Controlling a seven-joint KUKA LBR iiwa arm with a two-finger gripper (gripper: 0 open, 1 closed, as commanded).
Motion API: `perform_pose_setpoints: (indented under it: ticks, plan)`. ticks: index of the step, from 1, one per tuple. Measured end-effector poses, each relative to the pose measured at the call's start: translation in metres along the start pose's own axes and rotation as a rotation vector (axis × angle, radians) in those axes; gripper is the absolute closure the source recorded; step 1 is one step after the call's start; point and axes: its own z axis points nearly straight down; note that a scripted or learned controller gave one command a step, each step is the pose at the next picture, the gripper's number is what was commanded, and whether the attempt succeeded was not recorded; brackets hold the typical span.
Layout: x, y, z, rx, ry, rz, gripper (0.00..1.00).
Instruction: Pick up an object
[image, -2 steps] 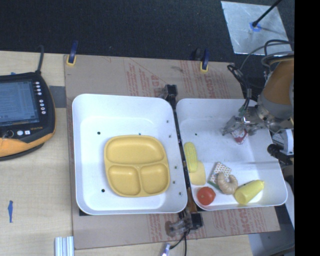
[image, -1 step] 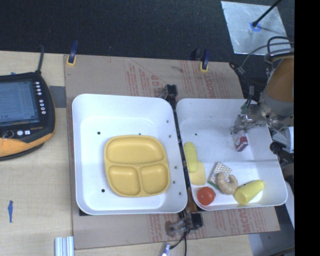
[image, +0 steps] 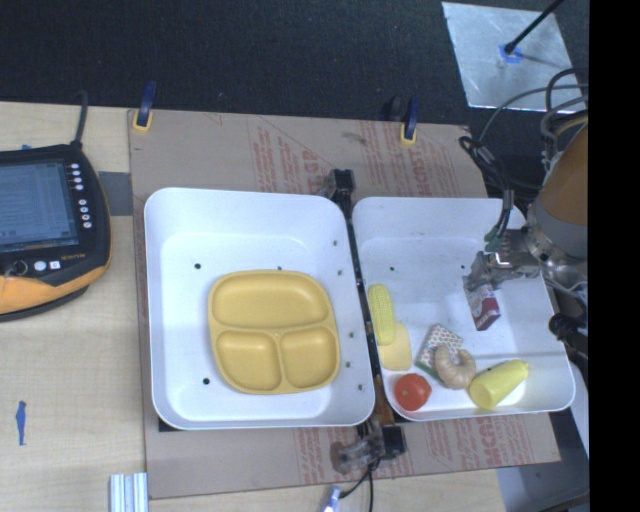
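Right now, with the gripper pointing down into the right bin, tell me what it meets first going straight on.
The gripper would likely meet the small dark red object just below its tips; depth from this slanted view is uncertain.

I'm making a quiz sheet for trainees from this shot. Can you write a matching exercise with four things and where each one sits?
Things:
1. yellow tray
2. tomato
3. corn cob
4. tablet

Places:
A. left wall of the right bin
B. on the bench, left of both bins
C. middle of the left bin
D. front edge of the right bin, left of the doughnut

Pairs: 1-C, 2-D, 3-A, 4-B
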Motion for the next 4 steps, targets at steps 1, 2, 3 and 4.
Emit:
perform_pose_setpoints:
  ticks: [1,2,3,4]
  plan:
    - [0.039,-0.051,-0.003,0.002,0.000,-0.001,1.00]
    - [0.020,-0.077,0.004,0.002,0.000,0.000,1.00]
    - [0.029,-0.077,-0.006,-0.001,-0.001,-0.001,1.00]
    - [0.034,-0.077,-0.034,-0.001,0.000,0.002,1.00]
